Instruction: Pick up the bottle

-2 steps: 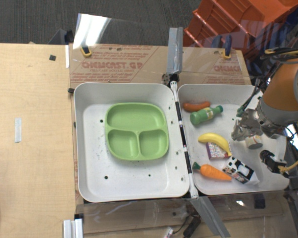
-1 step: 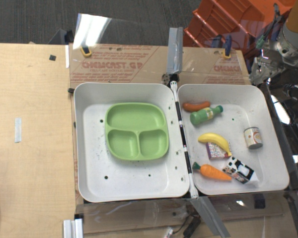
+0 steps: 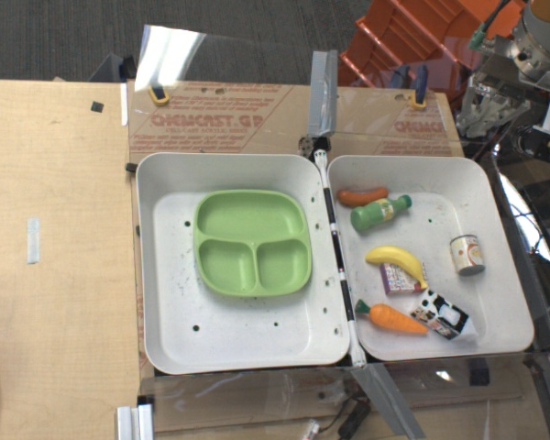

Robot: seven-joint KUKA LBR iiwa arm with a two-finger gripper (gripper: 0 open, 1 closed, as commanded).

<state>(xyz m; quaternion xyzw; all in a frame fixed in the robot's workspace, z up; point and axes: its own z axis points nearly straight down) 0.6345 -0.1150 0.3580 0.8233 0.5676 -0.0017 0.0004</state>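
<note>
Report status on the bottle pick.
Arm parked at top right, off the bins. Bottle lying on its side in right bin, untouched. Hot dog close behind it; banana in front, apart.

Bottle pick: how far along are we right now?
Nothing looks done yet. The green bottle lies on its side in the right bin, just below the hot dog and above the banana, untouched. Nothing is in hand: the arm sits at the upper right, outside the bins. Left to do: the approach, the grasp and the lift.
</note>
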